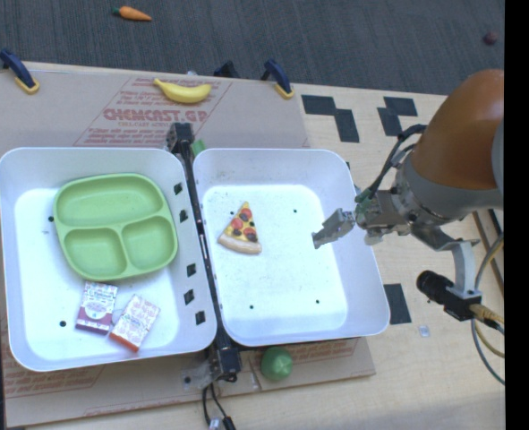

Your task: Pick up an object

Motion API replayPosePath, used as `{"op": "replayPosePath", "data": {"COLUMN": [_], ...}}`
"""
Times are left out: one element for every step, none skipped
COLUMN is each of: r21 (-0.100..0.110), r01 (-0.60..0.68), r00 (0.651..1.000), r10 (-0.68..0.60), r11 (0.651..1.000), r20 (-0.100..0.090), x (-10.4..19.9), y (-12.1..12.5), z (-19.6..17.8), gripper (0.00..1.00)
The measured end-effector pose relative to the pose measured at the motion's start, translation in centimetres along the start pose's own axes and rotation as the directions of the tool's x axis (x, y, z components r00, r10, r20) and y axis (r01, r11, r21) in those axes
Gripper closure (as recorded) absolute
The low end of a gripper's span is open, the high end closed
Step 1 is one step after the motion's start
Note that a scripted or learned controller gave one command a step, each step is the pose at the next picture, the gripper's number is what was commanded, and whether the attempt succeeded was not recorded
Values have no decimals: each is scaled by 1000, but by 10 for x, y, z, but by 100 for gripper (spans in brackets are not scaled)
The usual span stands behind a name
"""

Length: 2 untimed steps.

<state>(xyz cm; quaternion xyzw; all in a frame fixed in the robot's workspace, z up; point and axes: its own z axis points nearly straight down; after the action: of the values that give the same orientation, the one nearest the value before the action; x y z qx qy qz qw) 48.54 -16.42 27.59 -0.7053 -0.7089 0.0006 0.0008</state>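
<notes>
Pizza slice [240,228], a small toy wedge, lies alone on the floor of the right bin [336,312], toward its left side, which makes it the easiest thing to reach. Near the bin's right wall hangs the end effector [334,228], well apart from the slice and carrying nothing; whether it is released or clenched I cannot tell, since it looks like one grey blur. Left bin [13,267] holds a green divided plate [115,223] with two small packets [116,314] just below it, crowded together and less inviting.
</notes>
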Motion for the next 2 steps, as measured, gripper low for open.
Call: {"op": "replayPosePath", "data": {"r21": [3, -1], "r01": [0, 3], "r00": [1000, 1000], "r10": [0, -3], "r11": [1000, 1000], "r20": [0, 1], "x": [-47, -47], "y": [-10, 36], "z": [109, 184], "gripper": [0, 0]}}
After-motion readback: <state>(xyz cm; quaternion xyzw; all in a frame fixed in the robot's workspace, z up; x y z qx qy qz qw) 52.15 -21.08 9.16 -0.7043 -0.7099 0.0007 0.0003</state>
